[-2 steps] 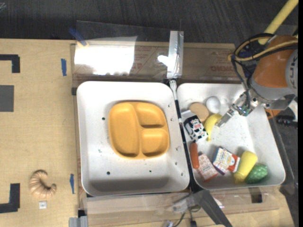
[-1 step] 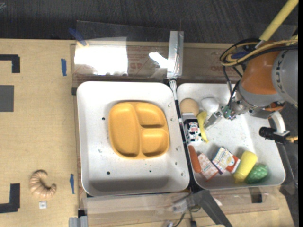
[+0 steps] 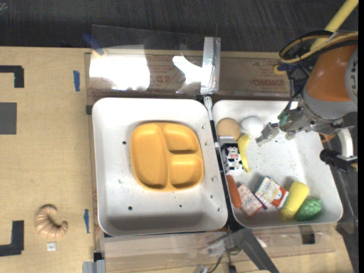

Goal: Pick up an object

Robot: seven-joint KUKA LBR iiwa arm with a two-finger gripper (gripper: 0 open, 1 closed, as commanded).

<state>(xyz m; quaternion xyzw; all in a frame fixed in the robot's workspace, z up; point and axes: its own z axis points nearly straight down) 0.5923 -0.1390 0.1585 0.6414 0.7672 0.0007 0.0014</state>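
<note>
The gripper [image 3: 267, 134] hangs over the right bin [image 3: 324, 169], near a white ball [image 3: 250, 122] and a yellow banana [image 3: 244, 151]; whether it is clenched I cannot tell; nothing shows between its tips; a yellow divided plate [image 3: 166, 155] lies in the left bin [image 3: 108, 169]; a croissant [image 3: 50, 220] rests on the bench.

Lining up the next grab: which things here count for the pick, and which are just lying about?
For the pick, all in the right bin:
claw
egg
banana
carrot
cartons
corn
green item

Lying about:
yellow tray in the left bin
croissant on the bench
</note>
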